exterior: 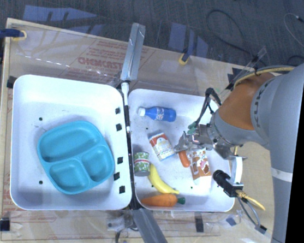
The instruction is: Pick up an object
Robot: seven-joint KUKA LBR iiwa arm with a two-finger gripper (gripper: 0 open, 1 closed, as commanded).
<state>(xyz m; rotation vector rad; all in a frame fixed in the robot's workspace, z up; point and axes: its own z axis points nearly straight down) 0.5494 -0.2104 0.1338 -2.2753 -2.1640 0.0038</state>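
The arm reaches in from the right and its pincer (187,143) is down inside the right bin (216,204), low among the things at the bin's middle. Whether its tips are apart or together I cannot tell — they are too small and crowded by clutter.

Just at the tips lie three candidates: a small red-and-white packet (161,146) to the left, a short orange piece (183,159) just below, and a printed pouch (200,164) to the right, partly under the wrist. No object can be seen lifted clear of the bin floor, so I judge the step in hand to be the reach or the closing for a grasp, not yet the lift.

Farther off in the same bin are a blue bottle (158,113) near the far wall, a small can (141,163) by the divider, a banana (161,182) and a carrot (160,200) along the near wall. The left bin (29,92) holds a blue divided tray (76,156).

The next move calls for a firm close on one thing only — the packed neighbours could be nudged or pinched along — then a straight rise to check that it comes up.
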